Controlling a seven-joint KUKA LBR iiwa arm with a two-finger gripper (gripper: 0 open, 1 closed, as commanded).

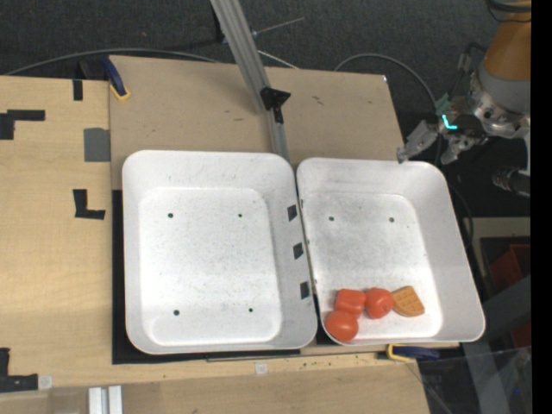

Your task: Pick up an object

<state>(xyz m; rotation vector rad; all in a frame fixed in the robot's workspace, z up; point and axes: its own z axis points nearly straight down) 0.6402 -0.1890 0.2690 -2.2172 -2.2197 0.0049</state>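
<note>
Three red-orange rounded pieces lie bunched at the near edge of the right bin. Beside them on the right rests a tan-orange wedge. My gripper hangs beyond the right bin's far right corner, well away from the objects. Its two fingers are spread apart with nothing between them. The orange band of the arm is at the top right.
The left bin sits flush against the right one, joined by black clips. A grey metal post slants across the bench behind the bins. Black tape marks and a blue-yellow clamp lie on the wooden bench at left.
</note>
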